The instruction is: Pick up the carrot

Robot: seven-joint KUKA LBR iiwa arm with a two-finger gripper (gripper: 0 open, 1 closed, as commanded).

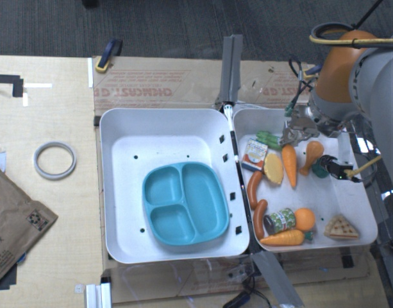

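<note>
Two carrots lie in the right bin (pixel 366 204). One orange carrot (pixel 289 165) points toward the front, its thick end up near a green leafy piece (pixel 268 138). The other carrot (pixel 283 238) lies crosswise near the bin's front wall, beside a can (pixel 281 221). My gripper (pixel 293 132) hangs at the back of the right bin, just above the thick end of the first carrot. The wrist blocks my sight of the fingertips, and I see nothing held between them.
Around the carrots lie a white and red packet (pixel 254 154), a yellow slice (pixel 274 169), two sausages (pixel 254 188), an orange ball (pixel 304 218), a waffle wedge (pixel 340 228) and an orange pear-shaped toy (pixel 311 153). The left bin (pixel 119 172) holds a blue divided plate (pixel 183 202).
</note>
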